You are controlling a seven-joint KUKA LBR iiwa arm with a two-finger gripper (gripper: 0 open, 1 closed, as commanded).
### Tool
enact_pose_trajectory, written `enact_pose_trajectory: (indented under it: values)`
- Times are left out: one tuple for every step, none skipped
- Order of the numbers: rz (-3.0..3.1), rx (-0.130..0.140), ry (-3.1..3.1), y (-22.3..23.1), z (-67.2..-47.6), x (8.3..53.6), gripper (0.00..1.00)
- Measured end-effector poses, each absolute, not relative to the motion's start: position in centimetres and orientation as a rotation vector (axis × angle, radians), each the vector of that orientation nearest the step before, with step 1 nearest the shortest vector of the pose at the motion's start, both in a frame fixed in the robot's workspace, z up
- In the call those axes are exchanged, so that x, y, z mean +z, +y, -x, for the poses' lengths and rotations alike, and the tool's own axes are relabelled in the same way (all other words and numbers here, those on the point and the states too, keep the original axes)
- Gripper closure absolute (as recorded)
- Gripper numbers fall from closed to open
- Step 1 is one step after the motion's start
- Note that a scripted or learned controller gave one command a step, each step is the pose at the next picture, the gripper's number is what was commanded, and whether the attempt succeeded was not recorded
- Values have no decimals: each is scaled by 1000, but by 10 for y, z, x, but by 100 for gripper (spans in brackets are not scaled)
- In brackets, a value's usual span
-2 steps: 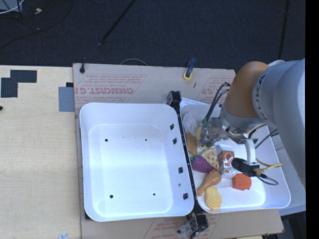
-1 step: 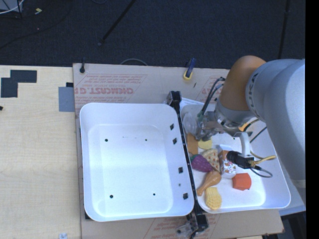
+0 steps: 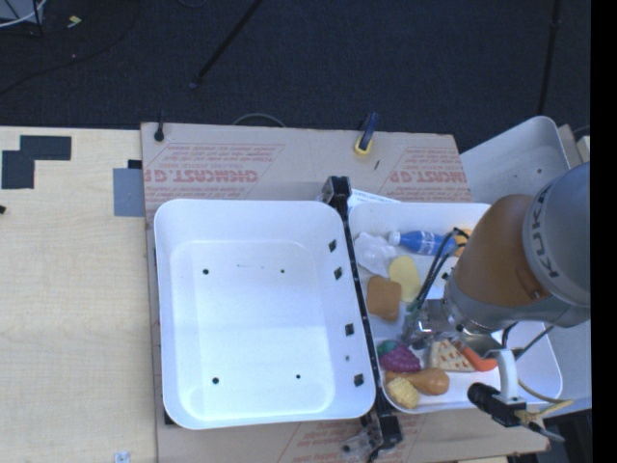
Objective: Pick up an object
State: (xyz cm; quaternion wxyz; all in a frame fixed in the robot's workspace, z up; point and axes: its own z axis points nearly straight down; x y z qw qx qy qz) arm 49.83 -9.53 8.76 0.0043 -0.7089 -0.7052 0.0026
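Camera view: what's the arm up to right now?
The KUKA arm is reaching from the right into the right bin, which holds a pile of small items: a purple piece, a brown block, a blue bottle and others. Its claw is low over the pile. Nothing is visibly held yet. The left bin sits alongside.

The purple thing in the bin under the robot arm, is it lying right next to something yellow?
Yes, the purple object lies in the right bin with a yellow object touching it just below.
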Motion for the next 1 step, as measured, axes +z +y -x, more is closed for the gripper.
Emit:
enact_pose_trajectory:
  values:
    - [2224, -4, -2224, -98, -520, 155, 100]
